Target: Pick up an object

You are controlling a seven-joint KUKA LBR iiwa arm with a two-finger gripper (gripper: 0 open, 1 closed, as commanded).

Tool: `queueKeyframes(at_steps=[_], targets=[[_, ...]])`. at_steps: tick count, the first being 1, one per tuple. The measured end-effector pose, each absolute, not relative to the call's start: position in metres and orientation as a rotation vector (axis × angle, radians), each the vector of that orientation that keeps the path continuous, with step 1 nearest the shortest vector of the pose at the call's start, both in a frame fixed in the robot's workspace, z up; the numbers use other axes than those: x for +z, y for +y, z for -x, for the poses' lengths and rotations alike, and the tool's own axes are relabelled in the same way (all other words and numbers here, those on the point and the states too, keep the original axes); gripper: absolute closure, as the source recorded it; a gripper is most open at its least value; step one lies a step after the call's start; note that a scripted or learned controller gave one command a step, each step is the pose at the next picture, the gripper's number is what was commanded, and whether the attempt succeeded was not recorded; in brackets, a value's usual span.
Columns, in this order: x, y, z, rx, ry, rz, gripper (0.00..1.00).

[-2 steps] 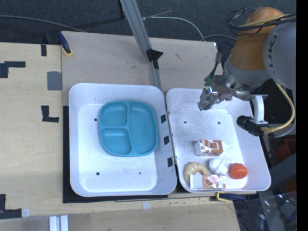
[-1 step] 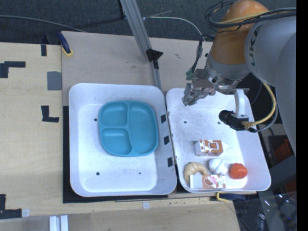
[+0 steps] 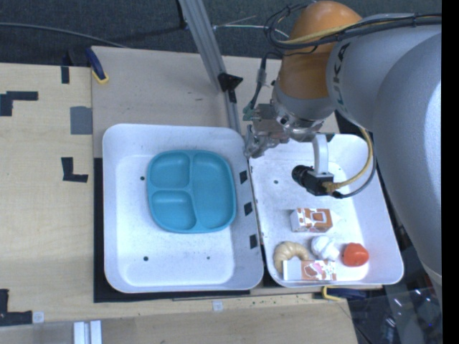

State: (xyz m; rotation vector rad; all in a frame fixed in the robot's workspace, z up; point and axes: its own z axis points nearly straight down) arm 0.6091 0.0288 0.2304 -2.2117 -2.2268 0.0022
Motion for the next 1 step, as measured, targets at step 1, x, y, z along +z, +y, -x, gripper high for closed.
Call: queueKeyframes(at_steps=[1], targets=[[0.224,0.0922,-0.6144,0.0,-2.229,2.21,1.0]])
